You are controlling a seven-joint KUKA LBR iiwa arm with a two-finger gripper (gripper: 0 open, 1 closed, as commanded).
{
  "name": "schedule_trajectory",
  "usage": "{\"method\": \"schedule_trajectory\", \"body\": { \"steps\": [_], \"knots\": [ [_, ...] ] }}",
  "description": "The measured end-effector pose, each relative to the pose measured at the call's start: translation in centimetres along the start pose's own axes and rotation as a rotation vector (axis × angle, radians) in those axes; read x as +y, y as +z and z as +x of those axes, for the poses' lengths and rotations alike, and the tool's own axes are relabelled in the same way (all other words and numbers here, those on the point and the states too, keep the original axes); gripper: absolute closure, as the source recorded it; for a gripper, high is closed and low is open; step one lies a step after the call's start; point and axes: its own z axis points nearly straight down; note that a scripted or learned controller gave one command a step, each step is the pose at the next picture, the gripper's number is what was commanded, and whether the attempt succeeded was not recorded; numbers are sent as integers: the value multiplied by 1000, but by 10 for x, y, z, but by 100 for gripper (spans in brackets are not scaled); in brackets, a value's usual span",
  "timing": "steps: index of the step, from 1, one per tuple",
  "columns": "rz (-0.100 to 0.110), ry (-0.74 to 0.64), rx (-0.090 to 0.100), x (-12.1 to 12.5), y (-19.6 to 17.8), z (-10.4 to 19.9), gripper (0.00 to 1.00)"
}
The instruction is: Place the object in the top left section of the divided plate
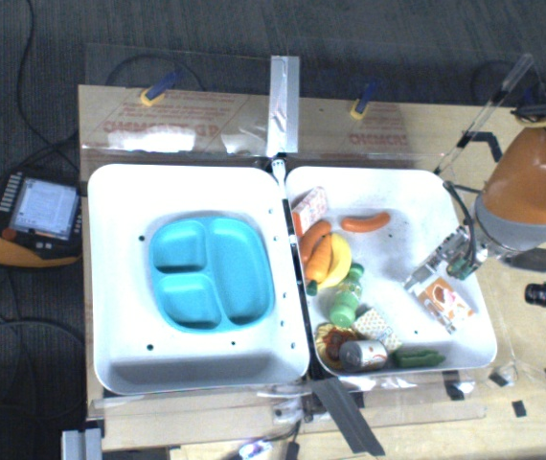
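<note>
The divided plate lies in the left bin; the right bin holds food items along its left wall.

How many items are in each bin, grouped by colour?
Blue: 1, the plate in the left bin.
Orange or red: 4, carrot, sausage, packet, card.
Yellow: 1, banana.
Green: 2, bottle, pickle.
Grey: 1, can.
Total: 9

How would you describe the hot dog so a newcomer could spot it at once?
Start at the right white bin, the one the arm reaches into. Near its far wall lies the hot dog, alone on bare white floor. It is a slim orange-red sausage shape, unlike the rounder yellow banana beside the divider.
</note>
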Motion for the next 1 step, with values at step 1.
{"method": "schedule_trajectory", "body": {
  "steps": [1],
  "knots": [
    [-2,97,5,-3,32,-1,100]
  ]
}}
